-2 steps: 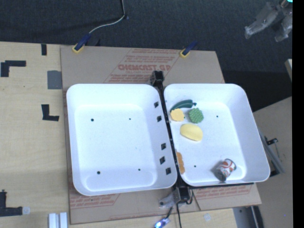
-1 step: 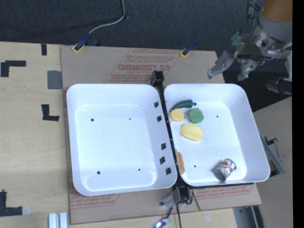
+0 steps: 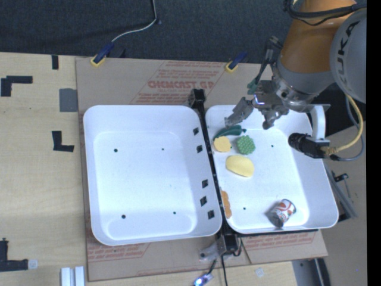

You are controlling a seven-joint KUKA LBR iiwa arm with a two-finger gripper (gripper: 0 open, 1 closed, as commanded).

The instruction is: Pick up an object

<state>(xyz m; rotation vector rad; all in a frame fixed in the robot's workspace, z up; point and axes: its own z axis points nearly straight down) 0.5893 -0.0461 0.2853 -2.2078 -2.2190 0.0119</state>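
— Where's the hand (image 3: 255, 113) now?

— Upper right of the frame, above the top of the right bin (image 3: 309, 177), its fingers spread apart with nothing between them.

— And what might it take?

— Just below it, near the divider, a small cluster: a teal strip (image 3: 233, 131), a pale yellow disc (image 3: 222, 145), a knobbly green ball (image 3: 245, 144), and a yellow lemon-shaped piece (image 3: 240, 166). A red-and-white crumpled can (image 3: 281, 212) lies well apart, lower right.

— Which is easiest?

— I'd guess the lemon: light, probably smooth plastic, likely to slip, so pinch it across the narrow middle. The green ball looks grippier.
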